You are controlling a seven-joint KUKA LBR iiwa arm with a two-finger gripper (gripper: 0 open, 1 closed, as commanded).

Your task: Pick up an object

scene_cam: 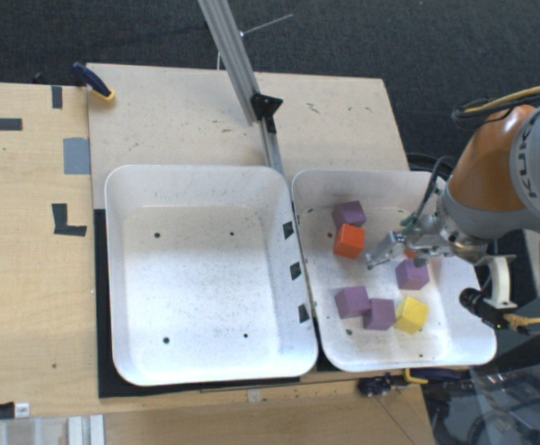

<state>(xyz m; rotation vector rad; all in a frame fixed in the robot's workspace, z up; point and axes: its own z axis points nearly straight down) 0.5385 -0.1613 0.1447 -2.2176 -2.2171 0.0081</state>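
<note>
Several small blocks lie in the right bin (464, 341). An orange block (349, 240) sits just below a purple block (348, 213) in the upper left of that bin. Another purple block (412, 274) lies mid-bin, partly under the wrist. Two purple blocks (352, 300) (379, 314) and a yellow block (412, 314) lie along the lower part. My gripper (385, 251) hangs low over the bin's middle, just right of the orange block and above the mid-bin purple block. I see nothing held in it.
The left bin (121, 202) stands beside the right one, sharing a raised rim. A slanted metal bar (237, 58) runs down to the bins' top junction. A blue and yellow clamp (94, 80) lies on the bench at the far left.
</note>
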